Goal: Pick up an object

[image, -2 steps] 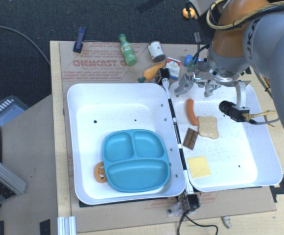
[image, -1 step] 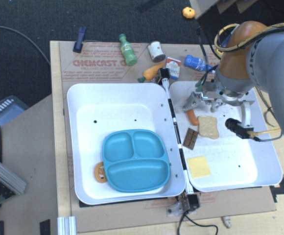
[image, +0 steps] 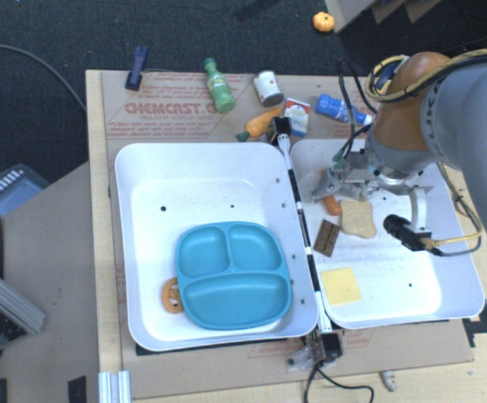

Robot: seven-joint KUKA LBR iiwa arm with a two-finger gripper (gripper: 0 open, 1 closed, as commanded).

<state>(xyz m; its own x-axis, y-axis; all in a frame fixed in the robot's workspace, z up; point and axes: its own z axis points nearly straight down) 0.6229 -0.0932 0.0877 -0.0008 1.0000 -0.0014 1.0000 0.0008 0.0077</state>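
Observation:
The arm comes in from the right, and my gripper hangs low over the upper left part of the right bin. Just below it lie a small orange-red piece and a tan bread slice. A brown chocolate bar rests near the bin's left wall, and a yellow cheese slice sits toward the front. The gripper's body hides whatever is directly beneath it.
The left bin holds a blue divided plate with a brown pretzel at its left edge. Behind the bins lie a green bottle, a white can, a blue bottle and a carrot.

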